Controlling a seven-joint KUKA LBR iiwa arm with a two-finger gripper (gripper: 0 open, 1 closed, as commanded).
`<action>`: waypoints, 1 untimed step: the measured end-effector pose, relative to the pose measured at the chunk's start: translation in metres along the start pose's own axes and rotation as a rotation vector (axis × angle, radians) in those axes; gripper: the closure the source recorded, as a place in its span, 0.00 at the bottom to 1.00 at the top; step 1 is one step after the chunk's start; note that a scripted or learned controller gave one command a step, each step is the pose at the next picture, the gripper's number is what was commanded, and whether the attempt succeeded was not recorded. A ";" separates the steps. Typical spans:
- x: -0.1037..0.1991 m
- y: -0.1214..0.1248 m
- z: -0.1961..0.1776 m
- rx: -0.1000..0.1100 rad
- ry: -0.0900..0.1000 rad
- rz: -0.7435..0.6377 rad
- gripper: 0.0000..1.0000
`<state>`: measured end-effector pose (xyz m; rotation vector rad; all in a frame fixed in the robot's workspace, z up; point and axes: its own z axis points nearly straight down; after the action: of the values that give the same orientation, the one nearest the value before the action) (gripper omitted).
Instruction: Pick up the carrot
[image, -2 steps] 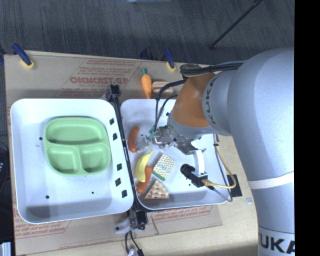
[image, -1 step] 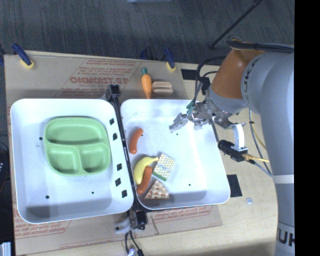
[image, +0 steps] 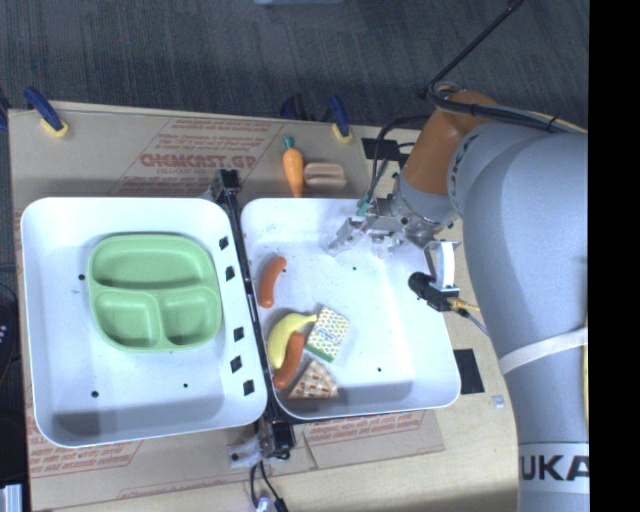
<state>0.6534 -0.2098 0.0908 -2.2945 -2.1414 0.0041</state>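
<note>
1. Carrot position first: you find it outside both bins, on the surface just beyond the right bin's far rim, orange body with green top pointing away, close beside a small bun-like toy.
2. Your hand hangs over the right bin's far part, near the carrot but not on it; its fingers look spread and hold nothing.
3. Do not confuse the target with the sausage or the orange piece beside the banana inside the bin.
4. Carry the hand across the rim, align the fingers across the carrot's narrow width, and descend clear of the bun.
</note>
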 end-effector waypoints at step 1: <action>0.045 0.000 -0.042 -0.002 0.000 0.209 0.00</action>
<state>0.6567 -0.1649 0.1329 -2.5073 -1.8910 0.0022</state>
